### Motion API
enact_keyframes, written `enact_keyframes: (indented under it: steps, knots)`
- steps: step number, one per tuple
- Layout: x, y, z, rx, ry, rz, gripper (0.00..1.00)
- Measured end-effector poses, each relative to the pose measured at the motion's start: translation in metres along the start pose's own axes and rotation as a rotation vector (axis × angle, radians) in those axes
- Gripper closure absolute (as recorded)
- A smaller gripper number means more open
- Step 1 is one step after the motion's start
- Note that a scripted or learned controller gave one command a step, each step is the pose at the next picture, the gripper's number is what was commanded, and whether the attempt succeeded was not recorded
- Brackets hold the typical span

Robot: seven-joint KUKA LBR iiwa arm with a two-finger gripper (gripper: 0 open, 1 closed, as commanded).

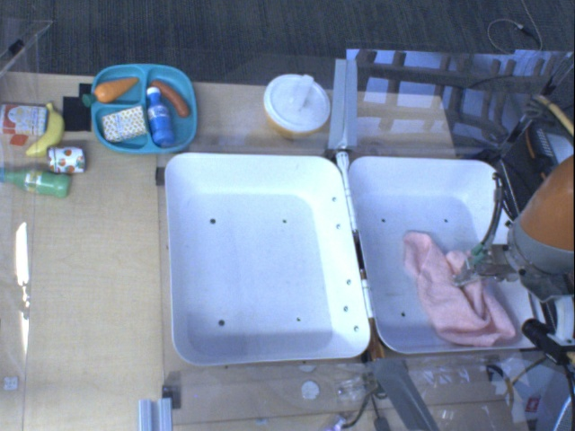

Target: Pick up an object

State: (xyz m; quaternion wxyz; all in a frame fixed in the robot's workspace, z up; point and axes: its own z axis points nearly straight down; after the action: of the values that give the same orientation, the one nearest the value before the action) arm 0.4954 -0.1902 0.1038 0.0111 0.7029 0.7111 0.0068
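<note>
Looking down, I see the two-finger metal gripper (473, 268) low on the crumpled pink cloth (452, 293) in the right white bin (422, 178), near side. Whether its jaws grip the fabric, I cannot tell.

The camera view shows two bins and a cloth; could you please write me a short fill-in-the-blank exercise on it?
1. The pink cloth lies in the ____ bin.
2. The end effector is down at the cloth's ____ edge.
3. The blue divided tray sits beyond the ____ bin.
4. The banana lies ____ of the tray.

Missing words: right; right; left; left
</note>
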Motion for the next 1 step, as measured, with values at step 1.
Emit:
enact_keyframes:
  steps: [1]
  knots:
    - [-0.0153, -0.0054, -0.0301, 0.023, 0.007, -0.061, 1.0]
